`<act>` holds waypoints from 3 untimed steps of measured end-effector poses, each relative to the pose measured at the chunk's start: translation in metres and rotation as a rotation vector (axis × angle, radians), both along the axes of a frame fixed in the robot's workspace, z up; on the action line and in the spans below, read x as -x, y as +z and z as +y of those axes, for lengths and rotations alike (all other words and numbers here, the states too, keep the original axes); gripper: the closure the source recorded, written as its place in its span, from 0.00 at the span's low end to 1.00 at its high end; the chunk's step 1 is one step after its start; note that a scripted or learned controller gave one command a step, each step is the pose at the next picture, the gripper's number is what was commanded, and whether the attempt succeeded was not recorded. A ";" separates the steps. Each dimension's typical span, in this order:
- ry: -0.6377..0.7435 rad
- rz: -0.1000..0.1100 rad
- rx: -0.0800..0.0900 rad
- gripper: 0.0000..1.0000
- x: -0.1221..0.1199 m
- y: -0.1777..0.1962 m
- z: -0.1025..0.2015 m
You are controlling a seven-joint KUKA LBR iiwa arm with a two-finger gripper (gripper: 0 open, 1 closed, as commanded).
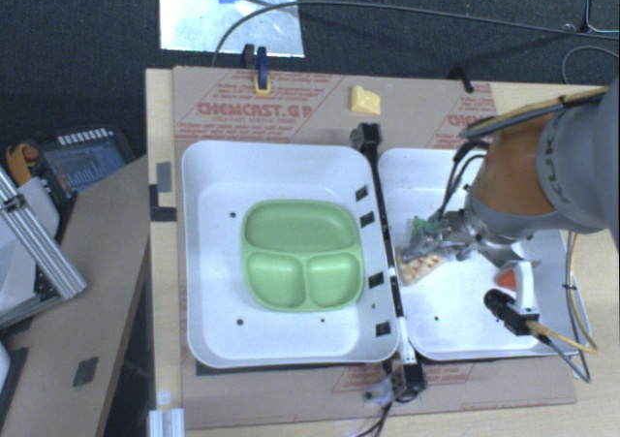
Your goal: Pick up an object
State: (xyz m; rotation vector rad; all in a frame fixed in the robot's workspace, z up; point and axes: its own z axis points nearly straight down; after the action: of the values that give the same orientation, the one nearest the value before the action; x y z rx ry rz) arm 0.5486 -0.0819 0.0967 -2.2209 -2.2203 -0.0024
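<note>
My gripper (432,245) reaches down into the left part of the right bin (455,328), with the grey arm and its orange band coming in from the right. Right under and beside it lies a flat tan, pizza-like slice (417,271), close to the bin's left wall. A small green object (423,226) sits just behind the gripper, partly covered by it. A small red-orange object (506,280) lies further right, beneath the wrist.
The left bin (208,232) holds a pale green divided tray (298,253). A yellow wedge (365,99) rests on the cardboard behind the bins. A black divider (380,232) runs between the two bins.
</note>
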 end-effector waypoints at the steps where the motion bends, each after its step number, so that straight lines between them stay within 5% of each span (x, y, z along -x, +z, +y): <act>1: 0.000 -0.007 0.000 0.00 -0.004 -0.008 0.000; 2: 0.001 -0.017 -0.001 1.00 -0.007 0.006 0.001; 3: 0.003 -0.006 0.003 1.00 -0.001 0.055 -0.003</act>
State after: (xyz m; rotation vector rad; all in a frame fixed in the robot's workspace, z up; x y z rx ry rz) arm 0.5492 -0.0845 0.1516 -2.2215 -2.2281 -0.0053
